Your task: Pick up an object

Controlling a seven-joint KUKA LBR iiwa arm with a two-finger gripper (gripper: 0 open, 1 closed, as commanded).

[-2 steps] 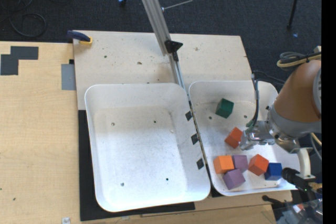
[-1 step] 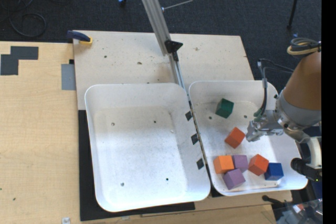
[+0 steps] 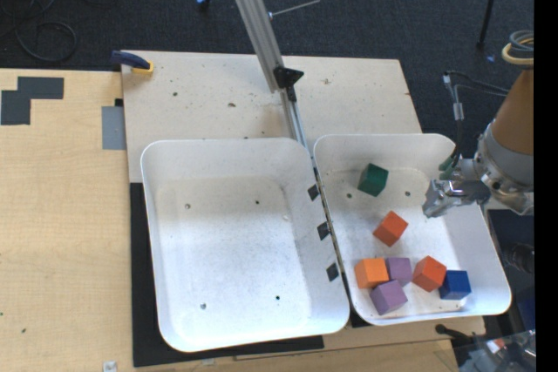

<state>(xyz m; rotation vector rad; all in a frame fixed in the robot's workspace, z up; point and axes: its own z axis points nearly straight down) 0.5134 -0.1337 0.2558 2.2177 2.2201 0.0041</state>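
Observation:
The right bin (image 3: 410, 144) holds several blocks. A green block (image 3: 373, 179) sits near its back, and an orange-red block (image 3: 391, 228) lies in the middle. At the front stand an orange block (image 3: 372, 272), two purple blocks (image 3: 389, 295), another orange-red block (image 3: 429, 273) and a blue block (image 3: 455, 284). My gripper (image 3: 436, 203) hangs over the bin's right side, to the right of the middle orange-red block and apart from it. No block shows between its fingers.
The left bin (image 3: 174, 161) lies beside the right one, with black clips (image 3: 321, 229) along the shared wall. A slanted aluminium post (image 3: 260, 26) rises behind the bins. A blue-and-yellow clamp (image 3: 132, 61) sits at the bench's back left corner.

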